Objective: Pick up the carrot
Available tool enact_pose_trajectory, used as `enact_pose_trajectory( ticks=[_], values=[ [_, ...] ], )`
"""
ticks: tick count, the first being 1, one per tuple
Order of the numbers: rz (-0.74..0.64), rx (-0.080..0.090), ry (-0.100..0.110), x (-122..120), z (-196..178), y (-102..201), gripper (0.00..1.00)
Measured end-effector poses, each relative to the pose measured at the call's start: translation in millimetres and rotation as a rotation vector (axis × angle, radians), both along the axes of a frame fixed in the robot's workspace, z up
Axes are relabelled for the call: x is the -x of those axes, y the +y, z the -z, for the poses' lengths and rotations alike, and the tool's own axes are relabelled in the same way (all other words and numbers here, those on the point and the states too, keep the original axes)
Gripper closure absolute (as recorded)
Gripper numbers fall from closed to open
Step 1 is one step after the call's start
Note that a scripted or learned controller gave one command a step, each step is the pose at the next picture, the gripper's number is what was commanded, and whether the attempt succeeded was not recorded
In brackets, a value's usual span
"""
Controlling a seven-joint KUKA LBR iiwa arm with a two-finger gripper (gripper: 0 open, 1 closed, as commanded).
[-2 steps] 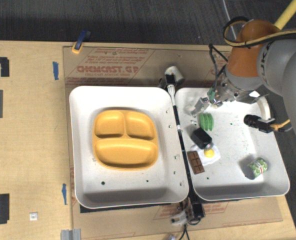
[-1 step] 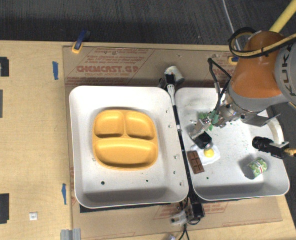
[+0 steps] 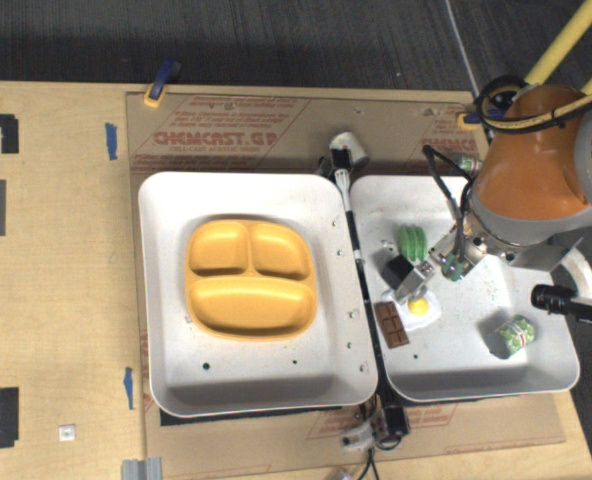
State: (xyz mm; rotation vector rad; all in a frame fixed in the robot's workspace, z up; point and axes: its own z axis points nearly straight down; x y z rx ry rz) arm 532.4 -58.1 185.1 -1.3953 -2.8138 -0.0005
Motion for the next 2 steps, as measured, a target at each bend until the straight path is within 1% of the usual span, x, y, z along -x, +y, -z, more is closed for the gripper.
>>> enact_pose_trajectory(
  ticks=[1,2],
  values=[
    [-0.219,0.001,-0.004,-16.0,0.2,64.5,0.00],
    [-0.376,0.000,-0.002,-14.9,38.1,194.8,0.00]
  ],
)
